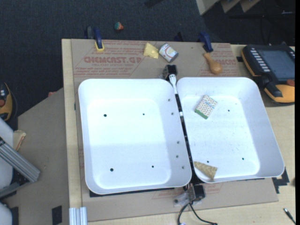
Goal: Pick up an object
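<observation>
Two white bins sit side by side on the bench. The right bin [262, 139] holds a small patterned green-and-white packet [206, 106] near its back left, and a tan, wedge-shaped piece [206, 169] lies at its front left corner on the rim. The left bin [89, 139] shows its bare white floor with a few dark dots.
Behind the bins on the brown board lie a yellow piece [151, 51], a small white box [168, 52] and an orange-brown wooden piece [213, 63]. Blue clamps [98, 37] hold the board's back edge. A black and yellow pendant [274, 69] rests at the far right.
</observation>
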